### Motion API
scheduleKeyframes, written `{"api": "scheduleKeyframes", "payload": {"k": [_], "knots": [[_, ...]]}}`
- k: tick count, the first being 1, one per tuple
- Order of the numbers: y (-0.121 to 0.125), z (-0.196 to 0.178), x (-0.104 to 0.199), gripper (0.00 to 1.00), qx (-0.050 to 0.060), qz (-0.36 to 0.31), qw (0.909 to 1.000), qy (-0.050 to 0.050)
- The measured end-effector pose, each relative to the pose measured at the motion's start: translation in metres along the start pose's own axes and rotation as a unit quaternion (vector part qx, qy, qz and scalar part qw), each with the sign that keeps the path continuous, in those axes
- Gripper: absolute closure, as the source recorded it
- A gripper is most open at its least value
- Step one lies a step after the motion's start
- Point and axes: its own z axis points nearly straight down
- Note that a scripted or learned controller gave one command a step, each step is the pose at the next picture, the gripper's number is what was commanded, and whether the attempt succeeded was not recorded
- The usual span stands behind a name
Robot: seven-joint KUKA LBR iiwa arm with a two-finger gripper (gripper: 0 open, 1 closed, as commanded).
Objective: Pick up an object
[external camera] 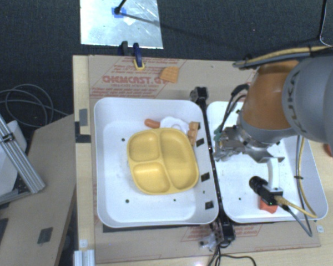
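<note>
Camera view looks down on the worktop (133,79), which carries two white bins side by side so that things can be lifted from one beside the other. The grey arm (299,93) reaches in from the right and hangs over the right bin (233,204), its wrist close to the divider between the bins. That wrist covers the jaws from above, so I cannot tell whether they are open or closed, and nothing can be seen between them.

The things to pick from lie in the left bin (108,165). A yellow divided plate (162,160) sits flat near its middle, broad and shallow, probably awkward to pinch except at the rim. Just behind the plate, toward the far wall, are a white piece (172,123), a tan block (193,131) near the divider, and a small orange sausage (152,123). The block looks like the nearest, easiest target, in my judgement.
</note>
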Motion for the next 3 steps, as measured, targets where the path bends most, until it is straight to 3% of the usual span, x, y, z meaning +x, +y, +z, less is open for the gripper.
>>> {"api": "scheduleKeyframes", "payload": {"k": [1,2,3], "knots": [[-0.038,-0.016,-0.110,1.00,-0.002,0.005,1.0000,-0.002],[-0.041,-0.032,-0.051,1.00,-0.004,-0.005,1.0000,0.001],[-0.041,-0.043,-0.020,1.00,-0.003,-0.005,1.0000,0.001]]}}
